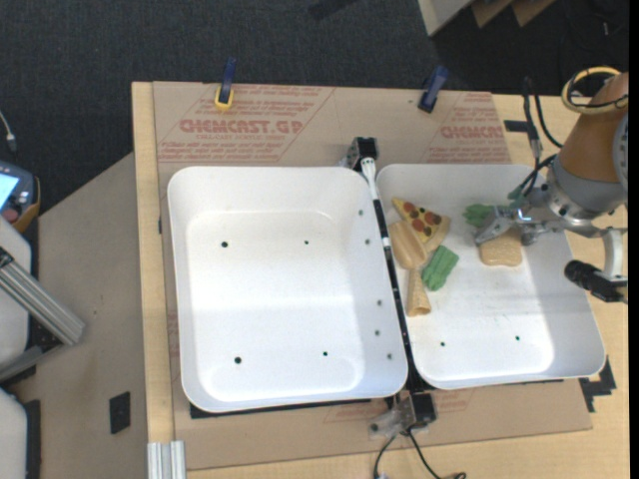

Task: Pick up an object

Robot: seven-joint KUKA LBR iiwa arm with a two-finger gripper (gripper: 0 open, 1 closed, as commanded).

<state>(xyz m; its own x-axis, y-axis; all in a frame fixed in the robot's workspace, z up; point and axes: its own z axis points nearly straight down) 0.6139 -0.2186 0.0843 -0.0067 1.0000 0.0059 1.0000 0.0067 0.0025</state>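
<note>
Two shallow white bins are seen side by side on a counter [300, 118] covered with brown printed cardboard, which is fixed at the far edge by a yellow-and-blue clamp [227, 86] and a blue clamp [433, 88]. The left bin [200, 297] is of smooth, glossy plastic with rounded corners and small dark holes in its floor. In the right bin [559, 337] the objects are gathered in the far half. A flat pizza slice [420, 220] with red spots is found against the left wall, overlapping a long tan bread-like piece [407, 252] that runs along that wall. A green oblong piece [439, 266] is laid tilted just beside the bread. A smaller green item [478, 213] and a pale tan rounded piece [501, 253] are placed further right. The hand [496, 230] is positioned low between these two, close over the tan rounded piece; whether it is released or clenched cannot be told. The grey arm [584, 183] with its orange band crosses the bin's right rim. Black fittings are noted where the bins meet
</note>
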